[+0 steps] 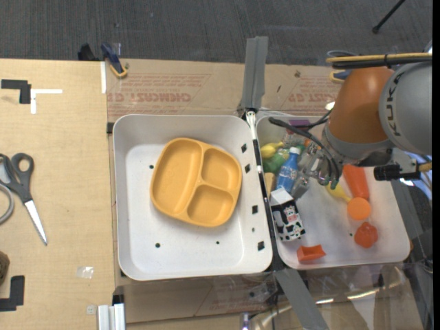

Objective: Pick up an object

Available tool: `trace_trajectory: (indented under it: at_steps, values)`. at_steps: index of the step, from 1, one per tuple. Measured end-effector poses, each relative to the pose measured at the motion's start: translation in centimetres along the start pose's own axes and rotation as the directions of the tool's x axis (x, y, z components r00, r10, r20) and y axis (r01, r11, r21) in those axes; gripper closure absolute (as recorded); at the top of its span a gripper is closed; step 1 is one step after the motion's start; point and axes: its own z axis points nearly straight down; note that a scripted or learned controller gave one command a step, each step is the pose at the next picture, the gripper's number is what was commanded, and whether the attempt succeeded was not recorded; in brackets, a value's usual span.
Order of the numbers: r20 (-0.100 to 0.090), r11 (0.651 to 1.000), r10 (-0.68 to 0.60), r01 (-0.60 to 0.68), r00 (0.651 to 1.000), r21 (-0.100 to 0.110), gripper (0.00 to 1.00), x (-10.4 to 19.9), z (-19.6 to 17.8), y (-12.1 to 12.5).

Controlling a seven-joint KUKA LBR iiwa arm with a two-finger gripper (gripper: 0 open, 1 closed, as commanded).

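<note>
**Over the right bin, reaching among the toys**

In the right bin [395, 249] my gripper [322, 169] hangs low over the upper left part, close to the wall shared with the left bin [130, 205]. My grey arm with its orange band [364, 105] comes in from the right and covers much of the bin's upper half. I cannot tell from this angle whether the gripper is released or clenched, and I see nothing clearly caught in it.

Just beside the gripper, to its left, a blue bottle [288, 170] stands tilted, with a green piece [278, 159] and a yellow piece [269, 149] packed behind it near the divider. Below the bottle lies a small black-and-white carton [287, 218], touching or nearly touching the bin's left wall. A yellow thing [338, 191] peeks out just under the gripper. To the right lie an orange carrot-like stick [357, 182], an orange ball [359, 207] right below it, and a red round thing [366, 235] lower still. A flat red-orange piece [311, 253] sits near the bin's bottom edge.

The left bin holds a yellow divided plate [196, 181] with three compartments, lying flat near the middle.

On the bench to the far left rest a pair of scissors [26, 191].
</note>
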Motion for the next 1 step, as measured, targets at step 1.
trace_trajectory:
  at_steps: [1]
  values:
    - [0.001, 0.949, 0.314, -0.314, 0.949, 0.000, 0.00, -1.39, -0.02, 0.64]
